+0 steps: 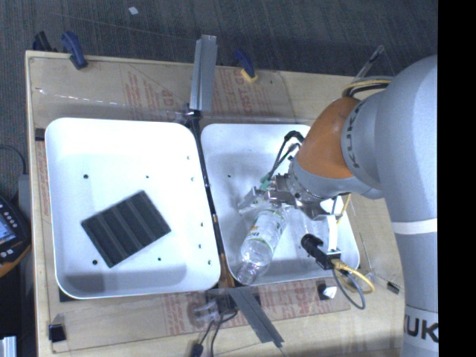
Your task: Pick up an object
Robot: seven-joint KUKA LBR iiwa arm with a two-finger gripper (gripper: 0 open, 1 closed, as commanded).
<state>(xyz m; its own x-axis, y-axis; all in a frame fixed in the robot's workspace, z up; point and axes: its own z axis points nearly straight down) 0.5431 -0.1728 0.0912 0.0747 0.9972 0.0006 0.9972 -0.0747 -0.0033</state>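
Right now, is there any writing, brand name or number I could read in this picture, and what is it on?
"KU": pale letters low on the grey arm; the rest of the word is cut off.
Red print on the bench: lettering is there, too blurred to read.
Label on the clear bottle: too small to read.
No numbers can be read.

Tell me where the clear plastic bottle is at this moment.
In the camera view, the clear plastic bottle lies slanted in the bin on the view's right, towards its near wall, with one end close to the claw.
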